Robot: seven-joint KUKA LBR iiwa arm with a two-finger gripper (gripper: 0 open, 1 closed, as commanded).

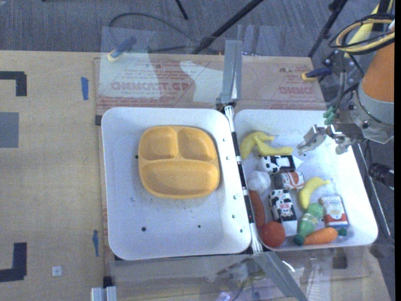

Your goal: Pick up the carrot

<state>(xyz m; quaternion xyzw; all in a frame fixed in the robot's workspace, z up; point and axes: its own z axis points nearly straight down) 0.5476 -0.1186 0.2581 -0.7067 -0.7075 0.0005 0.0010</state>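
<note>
The carrot (321, 236) lies at the near edge of the right bin (366, 227), untouched, wedged among a tomato (272, 234), a small red-and-white carton (334, 211) and a green toy just beside it. Farther in sit a banana (311, 191) and two cow-patterned cartons. Beyond them, toward the bin's far right side, the gripper (326, 137) hovers with its fingers parted and nothing between them, well apart from the carrot. By my reading the pick is not begun: approach, descent and grasp all remain.
</note>
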